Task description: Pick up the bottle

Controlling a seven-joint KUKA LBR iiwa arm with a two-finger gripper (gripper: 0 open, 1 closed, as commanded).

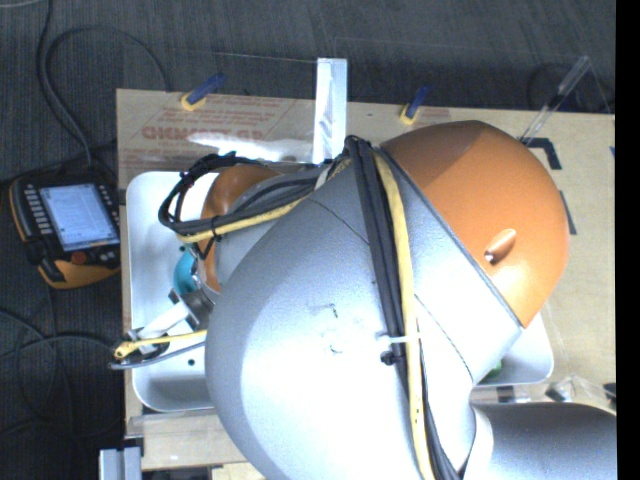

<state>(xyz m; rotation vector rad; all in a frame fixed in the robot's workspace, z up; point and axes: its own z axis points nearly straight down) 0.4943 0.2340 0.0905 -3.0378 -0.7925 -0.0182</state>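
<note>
Camera view, looking down at a slant. The grey arm (pixel 330 338) takes up most of the frame, reaching in from the right and near side across both bins. Its orange band (pixel 480 208) sits high over the right half of the bench. A bundle of black and yellow cables (pixel 385 258) runs along the arm's top and loops out at the far left over the left bin (pixel 140 268). The gripper (pixel 190 303) is low at the arm's left end, inside the left bin and tucked under the arm's bulk; whether it is apart, together or clamped on anything cannot be told. A small teal thing (pixel 185 271) shows just beside the wrist, in the left bin towards its middle. Whether this is the bottle cannot be told, and most of it is hidden by the arm. Of the right bin (pixel 538 363), a near right corner of the rim is visible, with a speck of green (pixel 492 372) at the arm's edge. The bench (pixel 150 128) is a pale wood board with red lettering at its far left. Two yellow-and-blue clamps (pixel 201 91) (pixel 412 108) grip its far edge, and an upright pale panel (pixel 331 108) stands between them. A handheld control pendant (pixel 65 218) with a lit screen lies on the dark floor (pixel 100 18) to the left of the bench, cables trailing from it.
</note>
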